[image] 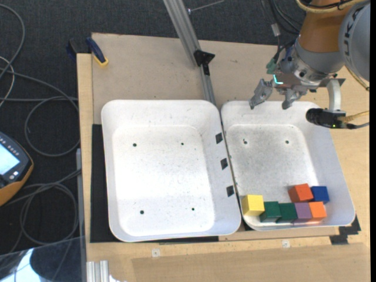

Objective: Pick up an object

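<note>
Speckled white bins (pixel 158 228), square coloured blocks (pixel 286 207)

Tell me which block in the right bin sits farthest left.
The yellow block, at the left end of the cluster along the right bin's near wall. Its neighbour is a green block; the orange, purple and blue ones lie further right.

Arm reaching from right, gripper (pixel 274 100) raised — fingers spread, nothing between
</note>
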Robot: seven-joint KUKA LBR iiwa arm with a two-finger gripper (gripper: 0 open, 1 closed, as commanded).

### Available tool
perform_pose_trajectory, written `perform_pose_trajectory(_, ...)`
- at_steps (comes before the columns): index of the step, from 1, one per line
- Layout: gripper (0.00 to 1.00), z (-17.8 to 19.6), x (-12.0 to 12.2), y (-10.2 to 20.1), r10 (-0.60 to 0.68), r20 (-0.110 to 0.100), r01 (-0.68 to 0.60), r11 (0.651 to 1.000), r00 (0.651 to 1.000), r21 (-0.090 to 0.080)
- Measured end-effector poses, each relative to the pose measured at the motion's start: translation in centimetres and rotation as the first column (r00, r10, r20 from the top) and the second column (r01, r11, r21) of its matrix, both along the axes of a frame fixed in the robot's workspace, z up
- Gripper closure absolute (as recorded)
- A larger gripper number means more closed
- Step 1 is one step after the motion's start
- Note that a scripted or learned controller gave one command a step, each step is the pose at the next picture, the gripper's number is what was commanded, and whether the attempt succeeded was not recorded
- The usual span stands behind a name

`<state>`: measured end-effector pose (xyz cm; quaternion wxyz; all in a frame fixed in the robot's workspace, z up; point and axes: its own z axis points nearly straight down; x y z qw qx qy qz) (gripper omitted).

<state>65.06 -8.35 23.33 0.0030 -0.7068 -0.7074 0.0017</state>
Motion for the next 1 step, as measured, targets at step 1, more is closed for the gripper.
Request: perform_pose_trajectory(1, 0.00, 0.31, 0.09, 0.01, 0.001, 0.005, -0.001, 1.000, 1.000, 0.000)
